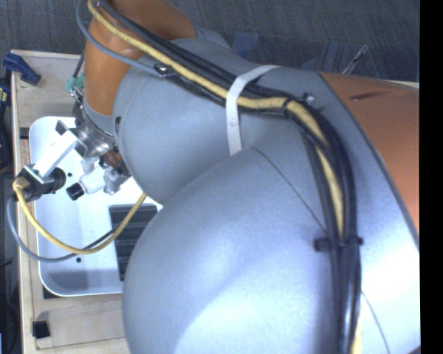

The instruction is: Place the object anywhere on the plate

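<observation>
Looking down on the bench, most of the pic is my own grey arm [266, 220], huge & close to the cam, coming in from the right. An orange band [122, 46] sits above my wrist at upper left. Black & yellow cables [229, 87] run along the arm's top, held by a white strap [236, 113], then down the right side.

My wrist points down over a white bin [44, 135] at left. My claw [96, 172] is somewhere under the wrist hardware, w/ white & black fittings around it; can't tell if it's apart, together, or clamped on anything. A yellow cable [74, 245] loops from a black fitting [37, 183] across the bin floor & back up toward the wrist.

A dark ribbed patch [133, 231] shows in the bin just beside the arm's edge; can't tell what it is. Object & plate: can't make out either, arm covers most of the bins.

Wooden bench [29, 72] frames the bin at left. Blue clamp [22, 68] at its top-left corner.
</observation>
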Controlling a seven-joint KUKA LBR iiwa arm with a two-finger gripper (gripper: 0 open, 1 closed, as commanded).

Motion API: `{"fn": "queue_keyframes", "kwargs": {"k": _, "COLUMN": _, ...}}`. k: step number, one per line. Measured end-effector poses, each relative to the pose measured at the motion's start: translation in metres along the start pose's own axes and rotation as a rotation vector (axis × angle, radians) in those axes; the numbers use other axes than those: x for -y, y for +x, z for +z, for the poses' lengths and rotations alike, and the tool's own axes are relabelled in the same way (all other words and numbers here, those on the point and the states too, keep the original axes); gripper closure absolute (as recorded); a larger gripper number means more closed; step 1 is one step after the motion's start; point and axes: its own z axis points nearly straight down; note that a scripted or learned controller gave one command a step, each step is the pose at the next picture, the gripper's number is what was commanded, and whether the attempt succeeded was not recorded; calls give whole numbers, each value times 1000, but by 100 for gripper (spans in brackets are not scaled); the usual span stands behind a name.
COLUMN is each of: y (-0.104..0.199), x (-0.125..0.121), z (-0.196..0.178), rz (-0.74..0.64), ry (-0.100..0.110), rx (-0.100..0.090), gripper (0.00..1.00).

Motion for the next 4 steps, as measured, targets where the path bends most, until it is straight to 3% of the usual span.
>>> {"fn": "queue_keyframes", "kwargs": {"k": 1, "y": -45, "x": 30, "z": -13, "rz": -175, "ry": 1, "rx": 1, "gripper": 100}}
{"fn": "queue_keyframes", "kwargs": {"k": 2, "y": -56, "x": -56, "z": -54, "rz": -358, "ry": 0, "rx": -2, "gripper": 100}}
{"fn": "queue_keyframes", "kwargs": {"k": 3, "y": -97, "x": -32, "z": 51, "rz": -452, "ry": 1, "rx": 1, "gripper": 100}}
{"fn": "queue_keyframes", "kwargs": {"k": 4, "y": -97, "x": -32, "z": 51, "rz": -453, "ry": 1, "rx": 0, "gripper": 0}}
